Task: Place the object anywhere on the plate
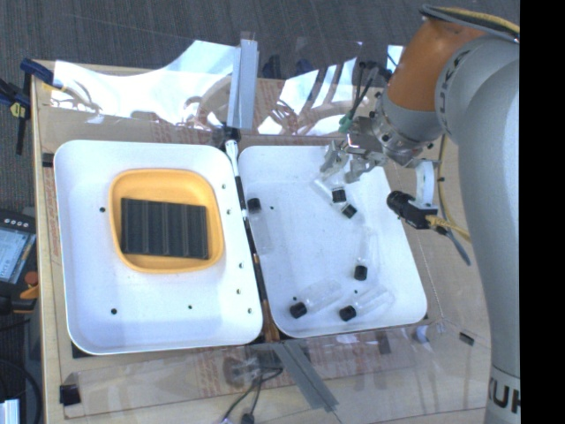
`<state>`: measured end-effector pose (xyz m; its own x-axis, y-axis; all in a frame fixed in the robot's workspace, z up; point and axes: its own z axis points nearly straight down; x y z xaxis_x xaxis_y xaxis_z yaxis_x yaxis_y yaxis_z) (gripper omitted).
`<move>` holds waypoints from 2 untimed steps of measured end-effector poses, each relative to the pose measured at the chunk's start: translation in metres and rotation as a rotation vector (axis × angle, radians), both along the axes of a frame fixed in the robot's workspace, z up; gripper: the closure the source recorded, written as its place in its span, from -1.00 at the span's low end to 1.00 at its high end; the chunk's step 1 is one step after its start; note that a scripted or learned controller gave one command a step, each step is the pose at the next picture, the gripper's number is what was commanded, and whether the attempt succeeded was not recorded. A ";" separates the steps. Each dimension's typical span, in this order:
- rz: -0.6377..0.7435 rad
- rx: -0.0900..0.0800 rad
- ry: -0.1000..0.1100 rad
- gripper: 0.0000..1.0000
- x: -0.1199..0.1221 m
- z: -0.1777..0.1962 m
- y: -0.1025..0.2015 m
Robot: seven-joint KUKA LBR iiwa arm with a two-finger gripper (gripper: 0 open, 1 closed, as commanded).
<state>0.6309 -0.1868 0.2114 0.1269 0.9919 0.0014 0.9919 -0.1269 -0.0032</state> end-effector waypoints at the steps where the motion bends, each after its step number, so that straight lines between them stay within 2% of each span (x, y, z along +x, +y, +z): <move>1: 0.000 0.000 0.000 -1.00 0.000 0.000 0.000; 2: 0.320 0.000 0.002 -1.00 0.004 0.007 0.022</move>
<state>0.6350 -0.1653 0.2181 -0.1916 0.9815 0.0018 0.9815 0.1916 -0.0049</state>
